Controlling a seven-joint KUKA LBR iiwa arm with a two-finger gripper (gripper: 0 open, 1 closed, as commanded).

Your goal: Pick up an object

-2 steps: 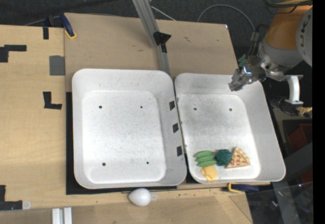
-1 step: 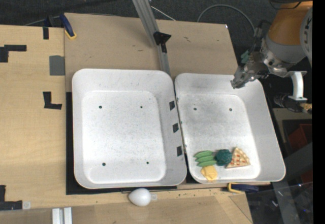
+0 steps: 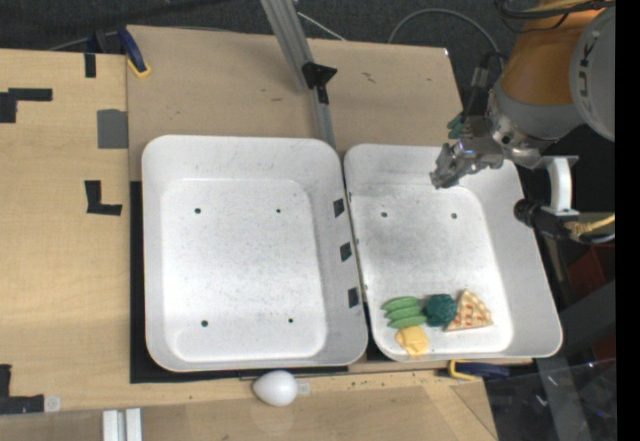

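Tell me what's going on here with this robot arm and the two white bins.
A grey and orange arm reaches in from the right, its tool poised over the far end of the right bin. Nothing can be seen between its fingers. The things to pick lie clustered at that bin's near end, well away from the tool: a green pea pod, a dark green piece, a pizza slice and a yellow piece. A white egg sits on the bench outside the bins.

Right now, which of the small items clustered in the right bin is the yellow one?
The yellow piece, nearest the bin's front rim, below the green pods.
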